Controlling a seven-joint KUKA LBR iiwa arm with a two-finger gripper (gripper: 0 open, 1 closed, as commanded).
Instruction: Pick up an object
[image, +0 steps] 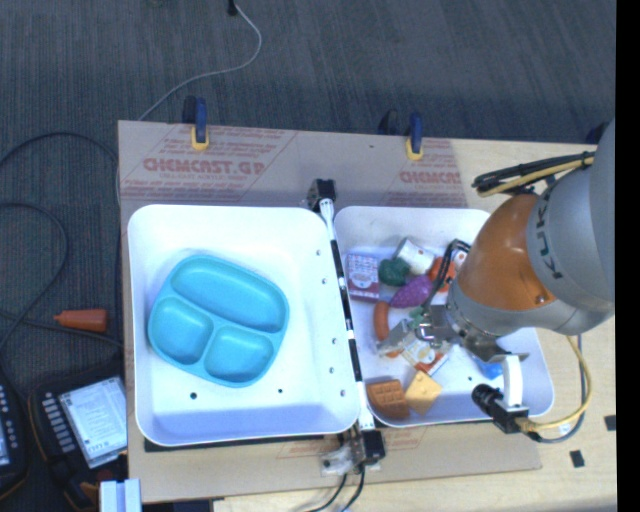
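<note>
The pincer (420, 335) is lowered into the right bin (535, 385) among crowded items; whether it is released or clenched cannot be told. One target, such as the orange sausage (381, 319) just left, should be isolated before closing.

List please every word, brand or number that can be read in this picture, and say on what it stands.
"CHEMCAST.GP": red print on the brown board behind the left bin.
A second red print on the same board behind the right bin is partly cut off and too blurred to read.
"KU": start of the dark lettering on the grey arm.
Purple packet: print too small to read.
</note>
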